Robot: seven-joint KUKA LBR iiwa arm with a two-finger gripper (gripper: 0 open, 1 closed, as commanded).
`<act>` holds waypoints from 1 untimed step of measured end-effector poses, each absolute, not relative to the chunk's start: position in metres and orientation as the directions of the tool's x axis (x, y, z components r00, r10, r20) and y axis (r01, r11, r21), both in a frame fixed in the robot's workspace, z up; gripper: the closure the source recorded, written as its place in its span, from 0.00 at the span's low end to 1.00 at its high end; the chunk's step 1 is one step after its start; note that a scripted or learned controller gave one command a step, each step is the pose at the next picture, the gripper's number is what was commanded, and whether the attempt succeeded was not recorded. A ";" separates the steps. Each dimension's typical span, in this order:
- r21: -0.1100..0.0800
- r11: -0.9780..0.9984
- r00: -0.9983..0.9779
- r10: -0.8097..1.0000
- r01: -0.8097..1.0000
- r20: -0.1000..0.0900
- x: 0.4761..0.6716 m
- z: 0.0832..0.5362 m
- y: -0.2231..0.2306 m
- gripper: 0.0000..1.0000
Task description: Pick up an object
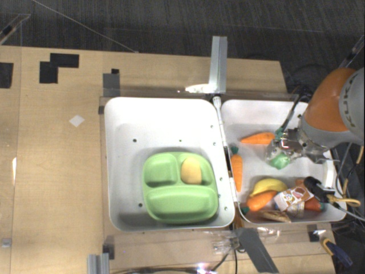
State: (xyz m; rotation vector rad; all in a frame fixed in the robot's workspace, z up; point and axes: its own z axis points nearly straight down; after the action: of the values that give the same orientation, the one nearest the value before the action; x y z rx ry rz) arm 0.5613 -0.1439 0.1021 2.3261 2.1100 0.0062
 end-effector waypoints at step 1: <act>0.003 -0.097 0.097 0.995 0.995 0.002 0.561 0.102 -0.144 0.00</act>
State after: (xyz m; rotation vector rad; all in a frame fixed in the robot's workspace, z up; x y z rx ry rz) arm 0.5614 -0.1439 0.1022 2.3258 2.1102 0.0061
